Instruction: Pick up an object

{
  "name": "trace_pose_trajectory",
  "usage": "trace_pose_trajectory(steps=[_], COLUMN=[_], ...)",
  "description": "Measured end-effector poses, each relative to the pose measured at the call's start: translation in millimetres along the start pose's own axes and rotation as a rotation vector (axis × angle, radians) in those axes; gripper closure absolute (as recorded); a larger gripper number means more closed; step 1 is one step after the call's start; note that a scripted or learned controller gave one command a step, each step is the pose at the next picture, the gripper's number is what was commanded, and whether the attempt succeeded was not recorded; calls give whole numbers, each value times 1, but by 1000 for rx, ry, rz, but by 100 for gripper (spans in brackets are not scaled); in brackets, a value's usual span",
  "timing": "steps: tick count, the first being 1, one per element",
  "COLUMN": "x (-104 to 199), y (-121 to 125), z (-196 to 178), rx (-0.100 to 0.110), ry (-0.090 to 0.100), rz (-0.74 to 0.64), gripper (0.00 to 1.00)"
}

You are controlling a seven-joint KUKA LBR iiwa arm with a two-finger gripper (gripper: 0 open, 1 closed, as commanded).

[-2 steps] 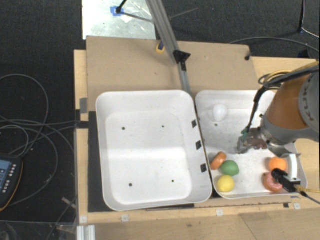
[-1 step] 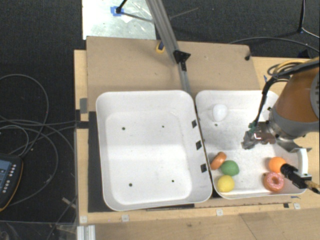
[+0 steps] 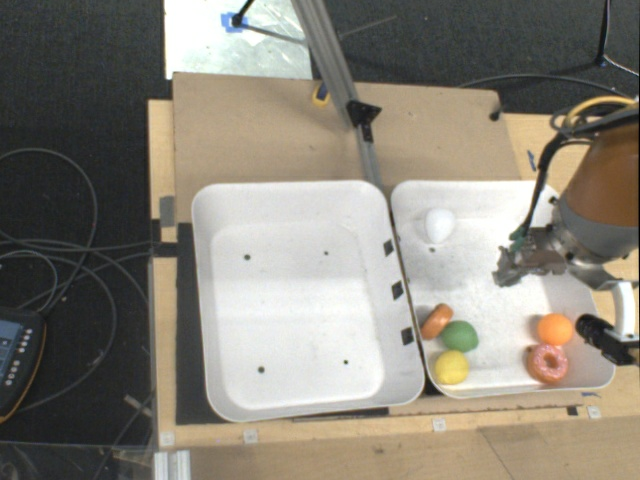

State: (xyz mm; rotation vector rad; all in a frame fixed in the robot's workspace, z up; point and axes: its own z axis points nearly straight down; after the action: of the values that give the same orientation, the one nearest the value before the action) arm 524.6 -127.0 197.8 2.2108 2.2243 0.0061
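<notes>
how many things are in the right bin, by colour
white: 1, ball
orange: 2, carrot-like piece, round fruit
green: 1, round piece
yellow: 1, lemon-like piece
pink: 1, donut
total: 6

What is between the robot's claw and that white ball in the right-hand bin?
Nothing visible. The gripper hovers over the right bin, and only bare bin floor lies between it and the white ball. The other objects sit nearer the bin's front edge, off that path.

Right bin (image 3: pixel 480 193) holds egg (image 3: pixel 439 225) behind; carrot (image 3: pixel 436 320), lime (image 3: pixel 459 336), lemon (image 3: pixel 451 368), orange (image 3: pixel 555 329), donut (image 3: pixel 548 364) in front
</notes>
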Motion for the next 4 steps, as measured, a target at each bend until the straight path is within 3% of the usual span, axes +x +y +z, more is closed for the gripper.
trace_pose_trajectory(steps=[1, 4], x=[0, 142], y=[2, 21], z=[-19, -38], rx=[2, 4], ry=[0, 3], rz=[0, -4], gripper=[100, 100])
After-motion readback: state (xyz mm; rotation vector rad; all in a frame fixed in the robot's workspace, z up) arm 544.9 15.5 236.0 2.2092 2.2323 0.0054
